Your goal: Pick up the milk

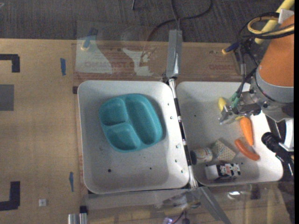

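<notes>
The milk [223, 170] is a small white carton with black cow patches. It lies on its side at the near edge of the right bin [201, 97]. My gripper [228, 114] hangs over the middle of that bin, well beyond the milk and slightly to its right, apart from it. A yellow item [221, 103] sits just left of the gripper, and an orange carrot [246, 130] lies just right of it. The grey arm with its orange band [279, 59] comes in from the right.
Between the gripper and the milk lie a beige patterned piece [224, 149], a small can [201, 155] and a second orange piece [246, 150]. The left bin [93, 162] holds a teal divided plate [131, 122]. Cables [261, 24] hang by the arm.
</notes>
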Robot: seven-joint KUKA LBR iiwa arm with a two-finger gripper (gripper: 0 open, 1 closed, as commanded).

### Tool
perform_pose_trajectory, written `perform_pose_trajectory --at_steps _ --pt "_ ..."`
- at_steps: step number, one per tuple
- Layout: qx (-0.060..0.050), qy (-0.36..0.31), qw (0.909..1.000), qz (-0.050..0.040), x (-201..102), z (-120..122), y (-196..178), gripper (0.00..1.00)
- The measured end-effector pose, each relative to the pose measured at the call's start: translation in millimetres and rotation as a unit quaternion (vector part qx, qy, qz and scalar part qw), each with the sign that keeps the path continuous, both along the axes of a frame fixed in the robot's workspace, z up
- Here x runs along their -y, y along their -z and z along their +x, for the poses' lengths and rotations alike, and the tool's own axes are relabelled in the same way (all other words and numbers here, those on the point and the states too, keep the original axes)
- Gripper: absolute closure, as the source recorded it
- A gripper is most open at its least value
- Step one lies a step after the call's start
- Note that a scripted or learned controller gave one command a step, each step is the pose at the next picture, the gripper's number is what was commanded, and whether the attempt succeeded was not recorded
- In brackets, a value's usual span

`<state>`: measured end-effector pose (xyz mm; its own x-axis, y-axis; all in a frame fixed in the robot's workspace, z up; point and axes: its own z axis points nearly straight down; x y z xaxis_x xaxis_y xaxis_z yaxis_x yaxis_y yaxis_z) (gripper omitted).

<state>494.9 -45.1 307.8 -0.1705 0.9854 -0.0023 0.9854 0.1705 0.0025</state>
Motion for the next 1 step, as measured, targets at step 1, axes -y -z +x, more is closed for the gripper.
perform_pose_trajectory --at_steps 1 --pt "0.0 -0.001 1.0 0.0 -0.6 0.0 0.1 0.0"
